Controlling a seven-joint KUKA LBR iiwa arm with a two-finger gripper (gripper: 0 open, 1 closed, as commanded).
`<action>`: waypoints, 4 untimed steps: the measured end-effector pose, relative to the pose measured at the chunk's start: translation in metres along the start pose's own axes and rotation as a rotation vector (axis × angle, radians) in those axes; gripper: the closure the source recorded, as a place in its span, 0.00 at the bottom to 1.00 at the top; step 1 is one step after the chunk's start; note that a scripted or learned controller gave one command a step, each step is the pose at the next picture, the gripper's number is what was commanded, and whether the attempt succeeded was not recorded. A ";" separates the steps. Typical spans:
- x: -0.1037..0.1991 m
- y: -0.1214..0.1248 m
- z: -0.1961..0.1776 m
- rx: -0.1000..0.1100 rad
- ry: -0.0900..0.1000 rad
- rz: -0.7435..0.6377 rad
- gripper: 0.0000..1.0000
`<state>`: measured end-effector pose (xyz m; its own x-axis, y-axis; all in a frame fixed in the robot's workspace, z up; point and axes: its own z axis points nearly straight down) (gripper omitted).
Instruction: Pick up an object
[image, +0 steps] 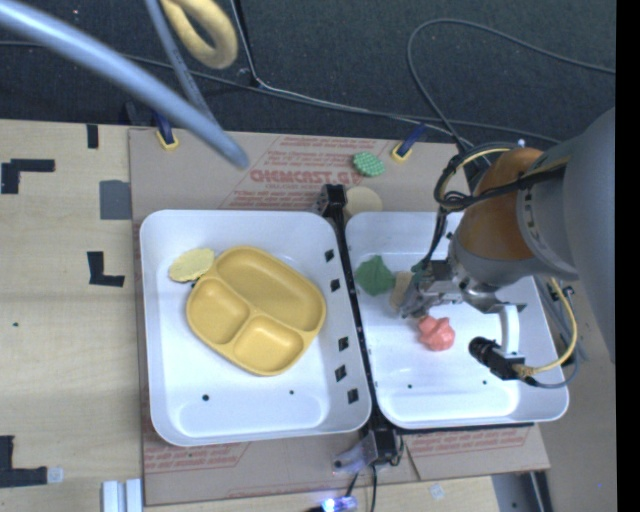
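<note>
A small pink object (436, 333), lumpy and rounded with a slightly paler near part, lies on the floor of the right bin (430, 400), about midway between its far and near walls. It is squat; its slightly longer axis seems to run from far-left to near-right, though its shape is too blurred to say which end is which. Just to its far-left hangs the claw (418, 297), close above the bin floor; whether it is released or clenched cannot be told from here, and nothing is seen held in it. Beside the claw, further left, sits a green, leafy-looking item (375, 275) with a tan piece (402, 289) just right of it. The grey arm (540, 215) with its orange band comes in from the right. The left bin (175, 400) holds a yellow divided tray (256, 308) with a pale yellow piece (190, 264) at its far-left corner. Both bins rest on the tabletop (60, 330).
</note>
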<state>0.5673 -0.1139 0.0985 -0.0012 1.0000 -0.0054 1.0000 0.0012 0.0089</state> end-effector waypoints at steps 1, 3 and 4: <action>-0.006 -0.007 -0.053 0.006 0.005 0.001 1.00; 0.004 0.000 -0.165 0.005 0.005 -0.002 1.00; 0.004 0.001 -0.196 0.006 0.005 -0.001 1.00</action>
<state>0.5663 -0.1086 0.2941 -0.0020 1.0000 -0.0002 1.0000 0.0020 0.0024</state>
